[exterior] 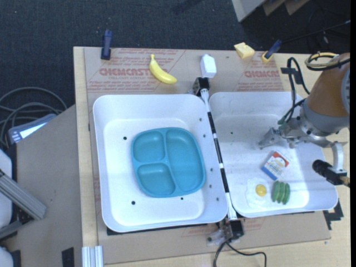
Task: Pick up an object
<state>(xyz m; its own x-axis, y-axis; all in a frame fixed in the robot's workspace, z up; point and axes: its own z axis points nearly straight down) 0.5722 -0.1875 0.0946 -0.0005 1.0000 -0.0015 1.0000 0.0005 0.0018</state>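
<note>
Gripper (268, 140) is seen low in the right bin (245, 107) in the camera view, with nothing caught between its fingers; whether the jaws are parted or closed cannot be told from this slant. Taken from the gripper, a small carton (275, 164) lies just below and to the right, apart from it, while a fried egg (257, 192) and a green pea pod (280, 192) sit nearer the bin's front edge, side by side. A blue divided plate (167, 162) is held in the left bin (111, 115), well away from the gripper. A miss is judged likely: bare floor is under the tips, so bare floor alone could be closed on, or the carton merely nudged aside
</note>
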